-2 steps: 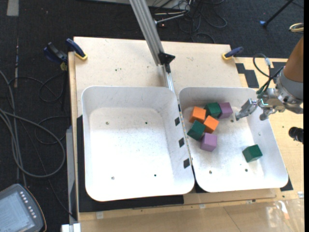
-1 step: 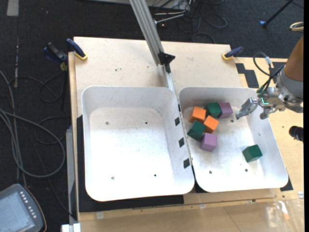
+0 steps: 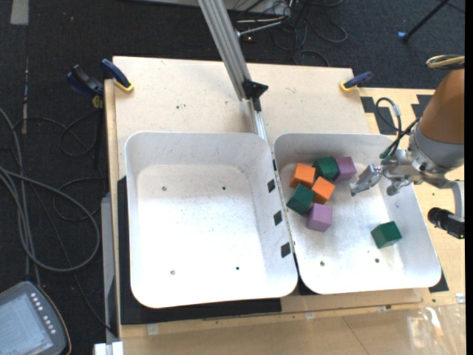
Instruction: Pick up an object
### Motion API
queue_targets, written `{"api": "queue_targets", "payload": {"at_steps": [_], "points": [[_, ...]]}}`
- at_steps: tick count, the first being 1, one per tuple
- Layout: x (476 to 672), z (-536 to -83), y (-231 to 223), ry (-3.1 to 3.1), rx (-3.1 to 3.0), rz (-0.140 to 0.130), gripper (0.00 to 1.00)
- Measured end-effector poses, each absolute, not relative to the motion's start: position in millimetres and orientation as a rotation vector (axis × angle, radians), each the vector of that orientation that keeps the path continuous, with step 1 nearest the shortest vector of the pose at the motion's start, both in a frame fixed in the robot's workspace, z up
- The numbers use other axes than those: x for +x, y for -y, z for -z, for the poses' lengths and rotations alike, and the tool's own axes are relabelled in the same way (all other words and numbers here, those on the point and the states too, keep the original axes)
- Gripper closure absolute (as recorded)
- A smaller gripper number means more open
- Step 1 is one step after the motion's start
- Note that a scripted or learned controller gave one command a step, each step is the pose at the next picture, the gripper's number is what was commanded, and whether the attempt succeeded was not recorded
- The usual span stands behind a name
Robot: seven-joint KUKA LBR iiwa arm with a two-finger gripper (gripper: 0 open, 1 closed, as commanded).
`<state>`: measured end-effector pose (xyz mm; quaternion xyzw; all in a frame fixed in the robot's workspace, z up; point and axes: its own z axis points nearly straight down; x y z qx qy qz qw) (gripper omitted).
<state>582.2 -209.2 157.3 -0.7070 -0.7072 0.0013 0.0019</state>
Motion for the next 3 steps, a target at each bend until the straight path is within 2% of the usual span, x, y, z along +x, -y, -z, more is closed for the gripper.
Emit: {"api": "queue_targets", "payload": {"at_steps": [1, 2, 3], "points": [[589.9, -110, 210, 2.221, -2.217, -0.004, 0.00], [590.0, -94, 209, 2.222, -2.219, -0.002, 0.00], [590.9, -106, 209, 2.225, -2.221, 0.000, 1.00]]}}
